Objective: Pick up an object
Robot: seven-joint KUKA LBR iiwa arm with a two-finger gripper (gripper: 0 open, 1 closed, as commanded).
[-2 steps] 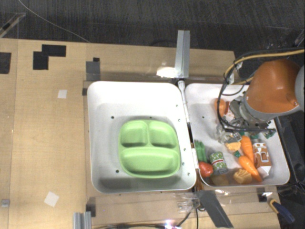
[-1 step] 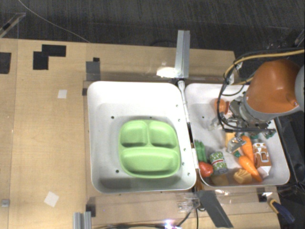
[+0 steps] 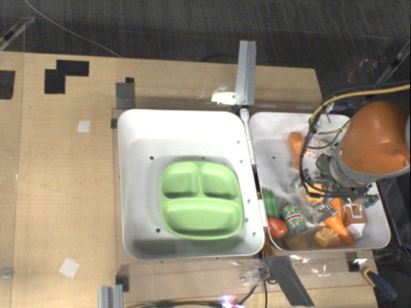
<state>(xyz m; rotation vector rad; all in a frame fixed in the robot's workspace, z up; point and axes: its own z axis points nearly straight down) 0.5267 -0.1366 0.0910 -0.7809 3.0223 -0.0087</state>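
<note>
Toys [image 3: 314,226] crowd the right bin's [image 3: 270,130] lower end; the arm [image 3: 376,140] hangs over them, its gripper probably hidden, grip unreadable.

The left bin [image 3: 135,172] has open white floor all around a green tray [image 3: 201,199] at its middle. The right bin [image 3: 270,136] is open along its far-left part. Its near edge is crowded: a tomato [image 3: 277,226], a can [image 3: 295,216], carrots [image 3: 336,224] and other small items lie close together. The arm [image 3: 372,143] covers the bin's right half.
</note>
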